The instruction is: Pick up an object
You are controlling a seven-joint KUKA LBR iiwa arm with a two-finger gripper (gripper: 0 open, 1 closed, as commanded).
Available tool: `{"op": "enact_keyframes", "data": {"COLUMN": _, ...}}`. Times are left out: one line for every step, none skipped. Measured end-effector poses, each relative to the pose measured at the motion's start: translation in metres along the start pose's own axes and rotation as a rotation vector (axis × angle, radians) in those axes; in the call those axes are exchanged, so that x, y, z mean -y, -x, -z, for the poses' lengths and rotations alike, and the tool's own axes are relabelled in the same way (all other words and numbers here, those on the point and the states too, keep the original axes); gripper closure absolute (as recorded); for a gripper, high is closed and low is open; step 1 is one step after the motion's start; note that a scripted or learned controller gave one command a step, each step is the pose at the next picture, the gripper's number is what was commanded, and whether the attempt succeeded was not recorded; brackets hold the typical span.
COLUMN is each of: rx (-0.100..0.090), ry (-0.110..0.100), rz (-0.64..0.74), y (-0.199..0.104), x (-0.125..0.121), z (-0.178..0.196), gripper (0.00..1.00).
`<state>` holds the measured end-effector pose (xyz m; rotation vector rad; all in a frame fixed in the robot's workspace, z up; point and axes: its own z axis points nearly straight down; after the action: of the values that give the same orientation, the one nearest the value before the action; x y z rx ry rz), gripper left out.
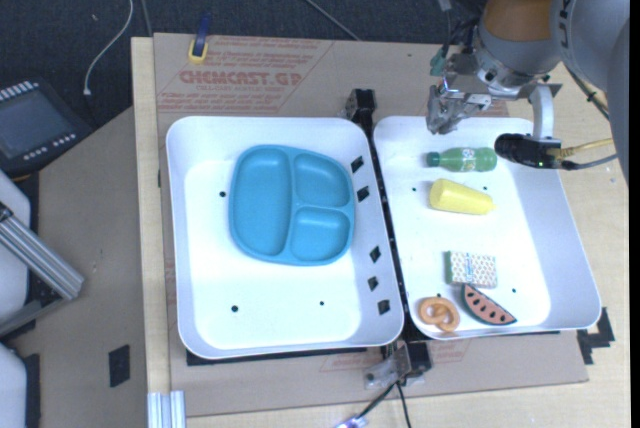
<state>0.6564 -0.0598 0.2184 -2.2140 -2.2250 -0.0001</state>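
Gripper (445, 119) hovers at the right bin's (560, 216) 12 o'clock edge, fingers nearly closed, holding nothing. Green bottle (462, 158) lies just below, toward 6 o'clock.

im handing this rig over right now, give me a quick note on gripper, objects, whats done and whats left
Gripper: above the far edge of the right bin, just beyond the green bottle; nothing between its fingers.
Right bin: green bottle lying on its side, yellow block next to it, patterned sponge, watermelon slice and pretzel at the near edge.
Left bin: blue divided plate.
Done: nothing picked yet.
Left: grasp and lift one object; the bottle is nearest.
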Motion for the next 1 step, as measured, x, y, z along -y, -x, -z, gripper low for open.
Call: {"op": "enact_keyframes", "data": {"rx": -0.001, "ry": 0.001, "rz": 0.000, "y": -0.0472, "x": 0.0043, "z": 0.0098, "gripper": 1.00}}
